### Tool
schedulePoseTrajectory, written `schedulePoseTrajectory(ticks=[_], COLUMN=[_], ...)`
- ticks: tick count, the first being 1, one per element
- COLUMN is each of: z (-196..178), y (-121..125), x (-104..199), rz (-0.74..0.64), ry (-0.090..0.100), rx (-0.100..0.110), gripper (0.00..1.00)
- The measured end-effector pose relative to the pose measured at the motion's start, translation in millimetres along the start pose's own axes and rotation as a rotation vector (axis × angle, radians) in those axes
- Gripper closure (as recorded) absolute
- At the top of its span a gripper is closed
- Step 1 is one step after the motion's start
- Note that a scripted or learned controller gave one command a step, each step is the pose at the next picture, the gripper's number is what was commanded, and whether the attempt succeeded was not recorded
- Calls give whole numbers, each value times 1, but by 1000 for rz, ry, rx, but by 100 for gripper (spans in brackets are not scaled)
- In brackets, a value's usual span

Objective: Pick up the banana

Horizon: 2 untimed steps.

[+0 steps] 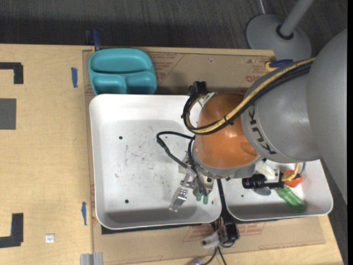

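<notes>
Hand (190, 195) low in left bin (110, 148) — arm (287, 120) lettered "KU" (partly hidden).

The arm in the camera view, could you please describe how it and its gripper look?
The arm is smooth grey with a rounded orange band above the wrist and dark lettering on the grey shell. Black and yellow cables run along it, and a thin black cable loops beside the wrist. The gripper is small, metallic, with green-tipped parts.
</notes>
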State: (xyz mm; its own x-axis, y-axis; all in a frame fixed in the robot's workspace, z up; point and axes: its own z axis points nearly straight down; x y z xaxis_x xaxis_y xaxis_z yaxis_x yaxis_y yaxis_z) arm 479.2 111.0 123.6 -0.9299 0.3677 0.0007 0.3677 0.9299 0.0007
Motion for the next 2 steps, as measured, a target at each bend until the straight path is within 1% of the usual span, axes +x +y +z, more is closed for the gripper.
schedulePoseTrajectory(ticks=[1,2], z=[37,37], y=[67,115], x=[25,19], rz=[-241,-14], ry=[-3,-4], rx=[-1,-3], gripper=[0,0])
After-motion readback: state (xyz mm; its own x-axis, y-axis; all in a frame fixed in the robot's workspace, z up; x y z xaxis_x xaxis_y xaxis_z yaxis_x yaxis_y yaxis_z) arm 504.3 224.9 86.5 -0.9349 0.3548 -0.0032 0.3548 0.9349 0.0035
